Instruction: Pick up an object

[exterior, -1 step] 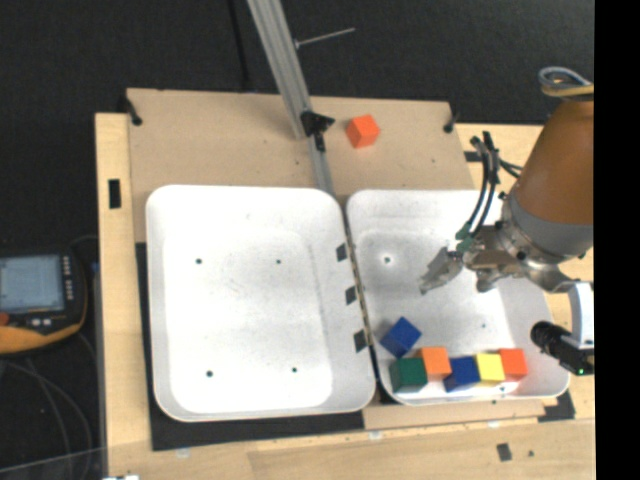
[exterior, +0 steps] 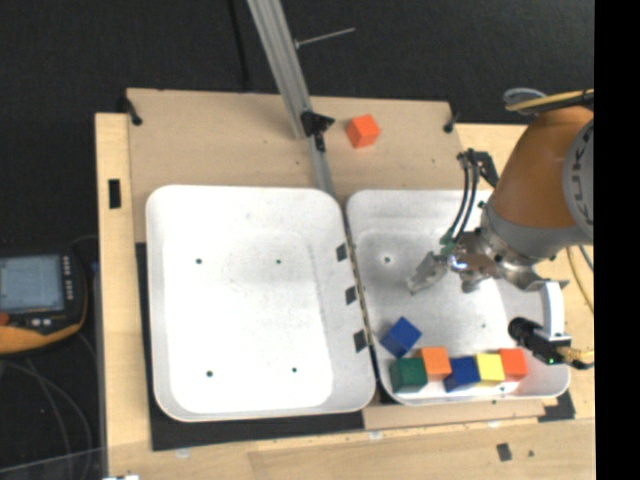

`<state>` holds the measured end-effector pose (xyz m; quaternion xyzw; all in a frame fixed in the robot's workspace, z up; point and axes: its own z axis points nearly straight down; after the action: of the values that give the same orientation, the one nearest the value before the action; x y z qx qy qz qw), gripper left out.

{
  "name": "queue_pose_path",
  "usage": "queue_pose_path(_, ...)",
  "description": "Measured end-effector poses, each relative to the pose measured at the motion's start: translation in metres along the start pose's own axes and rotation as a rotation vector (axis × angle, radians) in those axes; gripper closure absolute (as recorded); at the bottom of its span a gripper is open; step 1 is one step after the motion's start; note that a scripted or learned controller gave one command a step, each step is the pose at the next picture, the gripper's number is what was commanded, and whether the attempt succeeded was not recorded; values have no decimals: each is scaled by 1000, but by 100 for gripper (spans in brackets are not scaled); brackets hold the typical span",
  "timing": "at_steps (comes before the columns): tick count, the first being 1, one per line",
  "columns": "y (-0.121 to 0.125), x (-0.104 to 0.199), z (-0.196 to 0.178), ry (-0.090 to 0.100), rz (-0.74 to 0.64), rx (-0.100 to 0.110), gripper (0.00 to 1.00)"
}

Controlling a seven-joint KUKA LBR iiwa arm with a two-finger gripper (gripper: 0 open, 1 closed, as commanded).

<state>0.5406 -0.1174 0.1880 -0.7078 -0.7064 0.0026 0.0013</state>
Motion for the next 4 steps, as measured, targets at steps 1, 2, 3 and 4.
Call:
queue_pose_path(1,-43,-28,-9,0,2,-5,0)
queue_pose_path(2,-7,-30,-29,0,-6,-10,0)
queue_pose_path(3,-2,3,-199,0,-7,-16,0)
queue_pose_path(4,17,-24,-59,1,0,1,0)
